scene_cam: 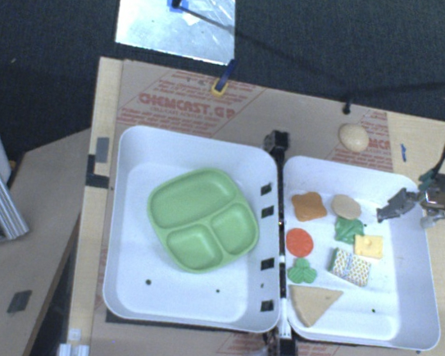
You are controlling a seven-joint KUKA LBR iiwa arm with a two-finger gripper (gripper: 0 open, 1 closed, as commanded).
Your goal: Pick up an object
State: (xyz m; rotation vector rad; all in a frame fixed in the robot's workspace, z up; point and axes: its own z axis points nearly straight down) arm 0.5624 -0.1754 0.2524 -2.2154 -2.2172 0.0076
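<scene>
The right bin holds several small food-shaped pieces: an orange-brown piece, a tan oval, a green leafy piece, a yellow square, a red disc, a patterned white block, a small green piece and a tan wedge. My gripper hangs over the bin's upper right part, to the right of the tan oval, with nothing visibly between its fingers.
The left bin carries a green three-compartment plate. A beige round object lies on the cardboard behind the right bin. A dark divider with clips runs between the bins. The arm enters from the right edge.
</scene>
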